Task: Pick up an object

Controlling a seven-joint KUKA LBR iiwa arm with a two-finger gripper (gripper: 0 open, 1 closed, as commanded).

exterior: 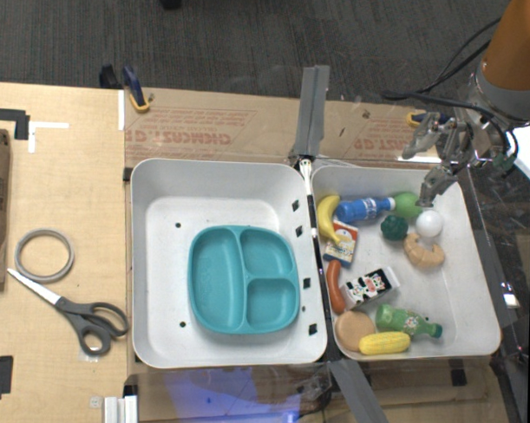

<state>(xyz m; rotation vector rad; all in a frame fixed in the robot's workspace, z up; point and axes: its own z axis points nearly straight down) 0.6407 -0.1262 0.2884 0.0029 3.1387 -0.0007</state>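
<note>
Camera view from above the bench shows two shallow white bins side by side: the left bin (151, 246) carries a teal divided plate (243, 279), and the right bin (471, 283) is crowded with small toys. The arm's orange band (512, 41) sits at the top right corner, and below it the gripper (432, 188) hangs over the far right part of the right bin, its tip just above a white ball (430, 224) and beside a green ball (407, 204); whether the fingers are spread or pressed together I cannot tell, and nothing is visibly between them. The white ball rests on a tan disc (424, 253), with a dark green lump (394, 227) just to its left. Along the bin's left wall lie a banana (326, 214), a blue bottle (364, 208), a small card packet (343, 245) and a red sausage (334, 285). Nearer the front are a black-and-white block (369, 286), a green bottle (406, 321), a yellow corn cob (384, 343) and a tan round piece (354, 326). On the bench to the left lie scissors (75, 311) and a tape ring (44, 254).
</note>
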